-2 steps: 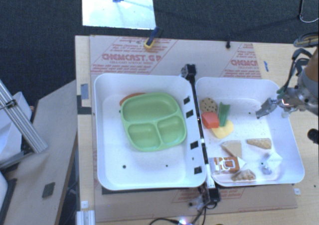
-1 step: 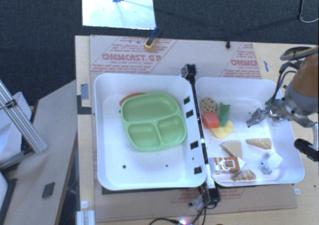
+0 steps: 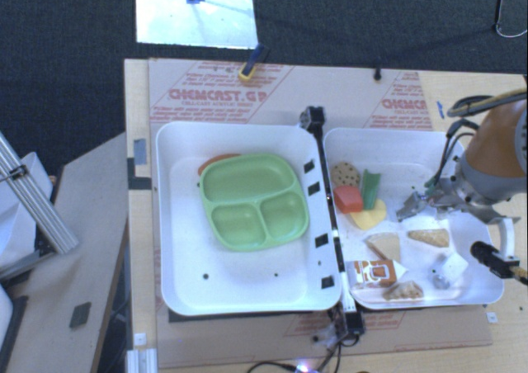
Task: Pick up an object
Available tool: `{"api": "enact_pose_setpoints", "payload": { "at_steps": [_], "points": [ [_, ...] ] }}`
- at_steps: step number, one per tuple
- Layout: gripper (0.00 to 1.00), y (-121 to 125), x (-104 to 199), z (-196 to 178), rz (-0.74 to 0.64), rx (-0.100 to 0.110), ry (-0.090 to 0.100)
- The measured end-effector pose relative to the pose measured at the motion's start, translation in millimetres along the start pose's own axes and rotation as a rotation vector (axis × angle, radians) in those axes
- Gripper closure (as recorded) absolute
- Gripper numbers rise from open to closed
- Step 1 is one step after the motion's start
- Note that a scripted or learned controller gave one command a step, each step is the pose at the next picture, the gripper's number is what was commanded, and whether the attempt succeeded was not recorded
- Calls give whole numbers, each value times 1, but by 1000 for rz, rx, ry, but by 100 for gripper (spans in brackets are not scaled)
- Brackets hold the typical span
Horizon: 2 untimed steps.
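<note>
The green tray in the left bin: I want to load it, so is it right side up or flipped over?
Right side up. The green tray shows its three hollow compartments facing the camera, lying in the left bin.

A pale wooden bench [image 3: 206, 87] stands on dark carpet [image 3: 66, 33], its top covered by a clear sheet printed with red lettering [image 3: 216, 94]. A small yellow and blue object [image 3: 250, 66] lies near the bench's far edge. On the carpet beyond sits a shiny square metal plate [image 3: 198, 0] with a thin dark rod meeting it at a blue spot. A second wooden surface [image 3: 74, 223] adjoins the bench's left side, bearing a slanted aluminium rail [image 3: 29, 198].
</note>
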State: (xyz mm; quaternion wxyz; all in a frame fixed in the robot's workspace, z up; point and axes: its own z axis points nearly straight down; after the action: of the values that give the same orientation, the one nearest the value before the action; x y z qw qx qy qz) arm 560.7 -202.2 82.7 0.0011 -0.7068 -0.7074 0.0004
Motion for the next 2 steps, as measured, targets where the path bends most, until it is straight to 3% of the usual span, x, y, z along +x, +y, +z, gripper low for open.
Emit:
{"api": "enact_pose_setpoints", "payload": {
  "at_steps": [1,2],
  "points": [
    [100,2,-1,-14,0,-7,-3],
    [100,2,-2,-57,-3,-7,-3]
  ]
}}
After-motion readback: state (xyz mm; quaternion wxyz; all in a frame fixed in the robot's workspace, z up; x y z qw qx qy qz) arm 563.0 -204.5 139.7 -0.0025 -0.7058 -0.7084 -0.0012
